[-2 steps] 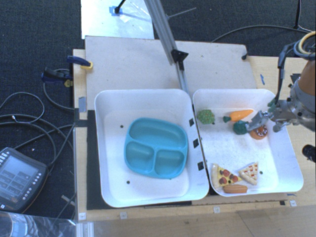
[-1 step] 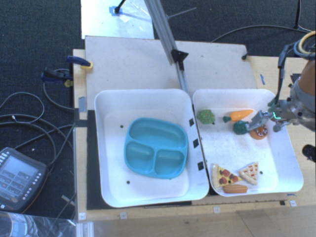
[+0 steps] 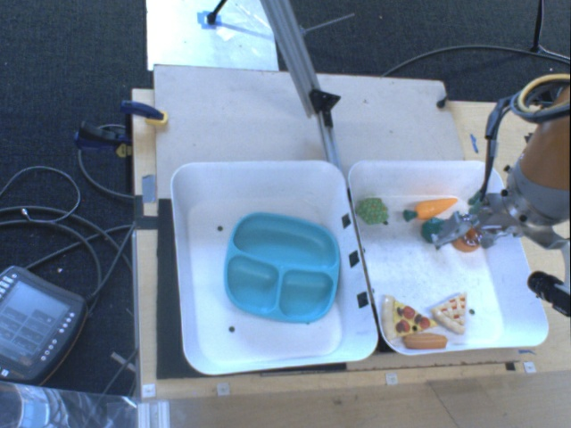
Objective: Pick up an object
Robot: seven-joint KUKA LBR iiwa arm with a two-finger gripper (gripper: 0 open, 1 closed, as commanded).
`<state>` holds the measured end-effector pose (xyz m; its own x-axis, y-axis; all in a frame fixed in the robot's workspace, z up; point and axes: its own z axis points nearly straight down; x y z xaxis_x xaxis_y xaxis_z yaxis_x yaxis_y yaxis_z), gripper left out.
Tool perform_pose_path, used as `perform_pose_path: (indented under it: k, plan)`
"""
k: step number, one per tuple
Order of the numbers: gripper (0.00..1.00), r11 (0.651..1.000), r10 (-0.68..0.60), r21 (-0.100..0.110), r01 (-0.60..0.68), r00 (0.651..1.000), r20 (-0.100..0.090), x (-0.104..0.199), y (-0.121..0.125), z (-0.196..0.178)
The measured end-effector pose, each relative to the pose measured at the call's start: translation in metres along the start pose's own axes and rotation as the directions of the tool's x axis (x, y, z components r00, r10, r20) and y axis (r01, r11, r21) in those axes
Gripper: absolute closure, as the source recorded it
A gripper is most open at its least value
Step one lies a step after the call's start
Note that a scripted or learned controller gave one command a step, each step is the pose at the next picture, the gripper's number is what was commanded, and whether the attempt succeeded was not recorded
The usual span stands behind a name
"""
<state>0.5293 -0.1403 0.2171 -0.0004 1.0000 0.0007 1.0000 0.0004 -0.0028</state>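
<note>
My gripper (image 3: 462, 227) hangs low in the right bin (image 3: 508, 275), reaching in from the right edge. Its tip is right over a small orange-red piece (image 3: 467, 245) and beside a dark green toy (image 3: 432, 231). A toy carrot (image 3: 432, 208) lies just behind it, with a broccoli floret (image 3: 372, 210) further left. Near the bin's front lie a pizza slice (image 3: 402, 315), a hot dog (image 3: 425, 340) and a lattice-topped wedge (image 3: 451, 312). The gripper body hides whatever is between its tips.
The left bin (image 3: 201, 239) holds a blue divided plate (image 3: 281, 267). A slanted metal pole (image 3: 299, 56) crosses above the bins' shared wall. Cables and a clamp (image 3: 143, 111) lie to the left of the bench, and a handheld pendant (image 3: 31, 315) at far left.
</note>
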Motion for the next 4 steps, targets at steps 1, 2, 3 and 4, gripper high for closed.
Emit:
perform_pose_path:
  k: [1,2,3,4]
  plan:
    - [0.0,1.0,0.0,0.002,0.0,1.0,-0.001,0.005,-0.002,0.062]
    - [0.0,1.0,0.001,0.002,-0.001,1.0,-0.001,0.005,-0.002,0.125]
    - [1.0,1.0,0.001,-0.006,-0.001,1.0,0.001,0.004,0.0,0.111]
    - [1.0,1.0,0.001,-0.009,-0.001,1.0,0.003,-0.004,-0.001,0.063]
